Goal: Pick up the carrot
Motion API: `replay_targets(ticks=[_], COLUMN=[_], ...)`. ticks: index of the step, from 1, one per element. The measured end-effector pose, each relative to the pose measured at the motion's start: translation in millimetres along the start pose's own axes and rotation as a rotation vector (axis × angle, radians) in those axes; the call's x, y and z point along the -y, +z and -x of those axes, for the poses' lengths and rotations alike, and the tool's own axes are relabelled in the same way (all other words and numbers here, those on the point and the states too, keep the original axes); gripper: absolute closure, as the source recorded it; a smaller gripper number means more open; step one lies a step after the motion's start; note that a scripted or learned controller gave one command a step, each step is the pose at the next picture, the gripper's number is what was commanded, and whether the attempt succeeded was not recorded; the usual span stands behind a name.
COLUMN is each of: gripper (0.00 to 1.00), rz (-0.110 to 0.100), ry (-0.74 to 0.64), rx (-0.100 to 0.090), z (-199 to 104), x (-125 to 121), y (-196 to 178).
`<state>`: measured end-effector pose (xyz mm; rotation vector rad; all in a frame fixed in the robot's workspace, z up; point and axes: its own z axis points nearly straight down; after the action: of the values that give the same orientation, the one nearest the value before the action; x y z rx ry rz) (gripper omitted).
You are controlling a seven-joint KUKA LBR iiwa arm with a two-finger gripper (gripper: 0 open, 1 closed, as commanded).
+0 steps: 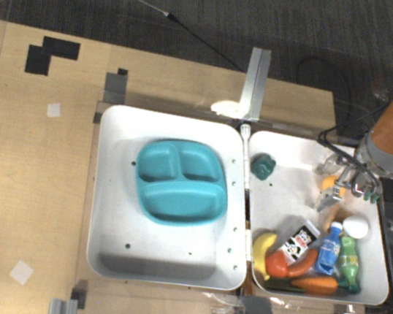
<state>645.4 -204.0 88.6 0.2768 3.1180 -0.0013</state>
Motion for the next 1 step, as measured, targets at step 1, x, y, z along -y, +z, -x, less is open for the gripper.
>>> replay_targets(ticks=[1], gripper=[0.00], rz=[0.000], ry=[0.241], rx=[-0.001], z=[2.6], x=[-22.3], y=[0.4])
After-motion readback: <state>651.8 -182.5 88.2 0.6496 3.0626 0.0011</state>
